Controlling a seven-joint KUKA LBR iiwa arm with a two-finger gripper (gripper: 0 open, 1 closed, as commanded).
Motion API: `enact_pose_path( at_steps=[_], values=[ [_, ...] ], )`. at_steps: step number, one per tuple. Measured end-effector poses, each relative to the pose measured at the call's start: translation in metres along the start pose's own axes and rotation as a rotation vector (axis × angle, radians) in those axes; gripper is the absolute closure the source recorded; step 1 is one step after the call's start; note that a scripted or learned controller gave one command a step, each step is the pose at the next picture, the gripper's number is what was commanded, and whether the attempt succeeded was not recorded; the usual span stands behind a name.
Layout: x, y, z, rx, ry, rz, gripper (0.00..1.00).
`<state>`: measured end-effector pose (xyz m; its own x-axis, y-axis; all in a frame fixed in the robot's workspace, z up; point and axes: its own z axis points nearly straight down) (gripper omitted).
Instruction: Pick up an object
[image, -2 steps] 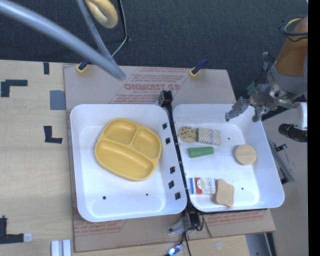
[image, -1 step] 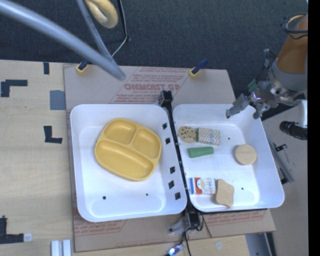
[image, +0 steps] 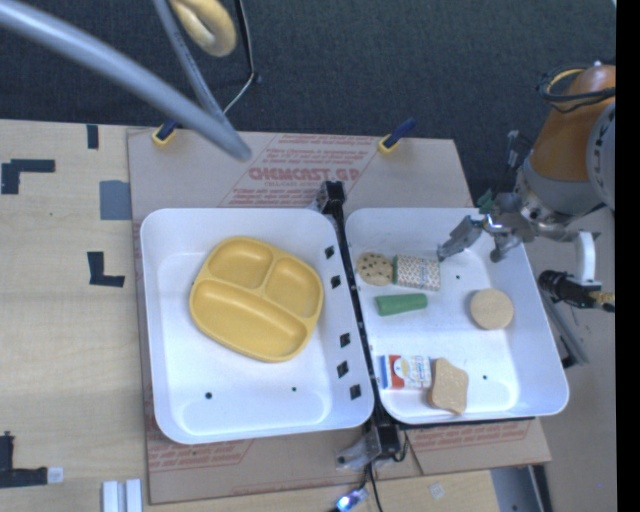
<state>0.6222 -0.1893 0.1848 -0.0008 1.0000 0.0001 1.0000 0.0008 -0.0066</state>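
White plastic bins sit side by side on brown cardboard (image: 300, 178) over a pale wooden bench (image: 60, 330), the right bin (image: 530, 400) holding a bread slice (image: 450, 386), carton (image: 404, 372) and cookie (image: 374, 267), the open empty gripper (image: 478, 239) above, dark floor (image: 400, 60) beyond.

A robotics lab: taped bench (image: 60, 300), clamped cardboard (image: 300, 170), white bins (image: 160, 300).

A brown cardboard sheet (image: 290, 175) lies under the white bins (image: 160, 330). A blue clamp (image: 397, 135) sits up and left of the gripper (image: 470, 243). A yellow clamp (image: 163, 133) sits much farther left.
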Motion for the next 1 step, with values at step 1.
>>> enact_pose_path(
  at_steps=[1],
  values=[
    [-0.0095, -0.0017, 0.0511, 0.0, -0.001, 0.001, 0.0]
  ],
)
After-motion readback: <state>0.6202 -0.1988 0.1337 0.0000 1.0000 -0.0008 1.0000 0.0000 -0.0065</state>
